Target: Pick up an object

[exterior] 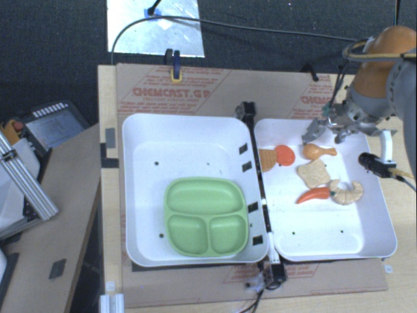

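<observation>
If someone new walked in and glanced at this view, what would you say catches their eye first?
Probably the green divided plate, lying alone in the left bin. Next, the cluster of toy foods in the right bin: a chicken drumstick, a slice of toast, a red chili pepper and a shrimp. The gripper hangs over that bin's far edge, just above the drumstick.

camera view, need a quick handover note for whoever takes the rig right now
Tool: over the far edge of the right bin, nothing seen between its fingers; open or shut unclear.
Things: drumstick, tomato slice, bread slice, red chili and shrimp all lie in the right bin. Green divided plate sits in the left bin.
Done: nothing lifted.
Left: pick one; the drumstick is nearest the tool.
</observation>
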Action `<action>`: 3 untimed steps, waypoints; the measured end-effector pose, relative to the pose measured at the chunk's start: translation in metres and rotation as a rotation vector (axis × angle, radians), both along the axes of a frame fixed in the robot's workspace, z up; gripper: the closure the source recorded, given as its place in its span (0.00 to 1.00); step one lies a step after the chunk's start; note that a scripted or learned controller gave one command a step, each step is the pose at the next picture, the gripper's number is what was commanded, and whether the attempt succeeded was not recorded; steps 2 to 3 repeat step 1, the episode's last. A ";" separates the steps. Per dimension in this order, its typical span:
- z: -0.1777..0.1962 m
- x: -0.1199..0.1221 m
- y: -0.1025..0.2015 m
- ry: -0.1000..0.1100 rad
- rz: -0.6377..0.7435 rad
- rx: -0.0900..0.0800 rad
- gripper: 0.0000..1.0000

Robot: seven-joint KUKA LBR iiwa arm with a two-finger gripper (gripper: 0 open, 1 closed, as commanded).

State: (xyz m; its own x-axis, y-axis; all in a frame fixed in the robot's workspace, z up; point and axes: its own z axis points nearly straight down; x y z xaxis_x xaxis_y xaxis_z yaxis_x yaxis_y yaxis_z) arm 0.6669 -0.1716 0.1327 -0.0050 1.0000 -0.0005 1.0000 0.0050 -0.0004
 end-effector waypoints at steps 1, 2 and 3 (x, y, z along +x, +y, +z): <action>-0.050 0.001 0.001 -0.001 0.001 0.000 0.00; -0.050 0.001 0.001 -0.001 0.001 0.000 0.00; -0.050 0.001 0.001 -0.001 0.001 0.000 0.00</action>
